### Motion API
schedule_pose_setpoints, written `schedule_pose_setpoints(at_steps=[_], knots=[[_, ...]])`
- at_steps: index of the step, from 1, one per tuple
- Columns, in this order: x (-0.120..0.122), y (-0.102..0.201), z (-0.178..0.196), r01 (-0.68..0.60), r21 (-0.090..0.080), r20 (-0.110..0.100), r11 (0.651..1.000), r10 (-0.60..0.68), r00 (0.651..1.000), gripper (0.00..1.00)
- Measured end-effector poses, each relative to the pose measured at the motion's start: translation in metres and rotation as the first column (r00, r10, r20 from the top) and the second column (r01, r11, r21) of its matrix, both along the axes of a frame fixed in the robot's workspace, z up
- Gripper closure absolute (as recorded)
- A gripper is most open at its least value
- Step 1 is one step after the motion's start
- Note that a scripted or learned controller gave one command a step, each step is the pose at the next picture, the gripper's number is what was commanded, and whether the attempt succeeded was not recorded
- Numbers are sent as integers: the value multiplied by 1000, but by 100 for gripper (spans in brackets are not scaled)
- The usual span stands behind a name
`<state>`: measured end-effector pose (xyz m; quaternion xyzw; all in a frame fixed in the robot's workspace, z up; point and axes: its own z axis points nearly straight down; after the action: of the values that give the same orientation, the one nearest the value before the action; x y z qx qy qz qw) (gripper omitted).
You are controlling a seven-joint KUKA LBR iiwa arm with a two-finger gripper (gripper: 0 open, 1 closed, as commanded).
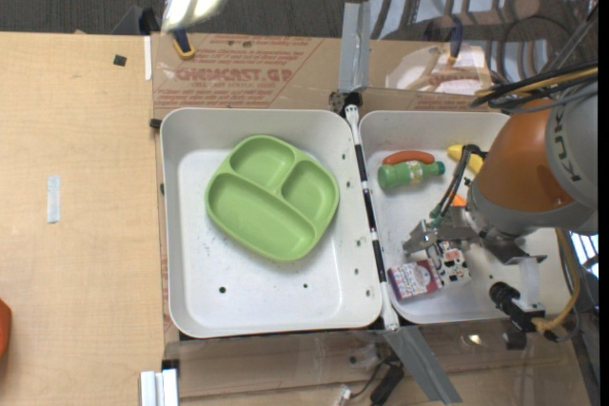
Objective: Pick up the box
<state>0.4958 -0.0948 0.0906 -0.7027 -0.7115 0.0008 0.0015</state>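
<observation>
The box [416, 280] is a small pink and white carton. It lies on its side near the front left corner of the right bin [428, 122]. My gripper [430, 237] hangs low in that bin, just behind and above the box, at or very near its upper edge. The grey arm with its orange band [519, 171] comes in from the right and hides the bin's right half. Nothing is visibly lifted; the box rests on the bin floor.
A green bottle [409, 173], a red sausage-like item [411, 156] and a yellow object [466, 153] lie at the back of the right bin. A green divided plate [273, 196] sits in the left bin [190, 299]. A cardboard sheet [238, 67] stands behind the bins.
</observation>
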Motion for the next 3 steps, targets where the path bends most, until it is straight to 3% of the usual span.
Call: schedule_pose_setpoints(at_steps=[1, 2, 3], knots=[[3, -2, 0, -4, 0, 1, 1000, 4, 1000, 0], [43, -21, 0, 7, -2, 1, 1000, -7, 1000, 0], [15, -4, 0, 35, -1, 0, 999, -35, 999, 0]])
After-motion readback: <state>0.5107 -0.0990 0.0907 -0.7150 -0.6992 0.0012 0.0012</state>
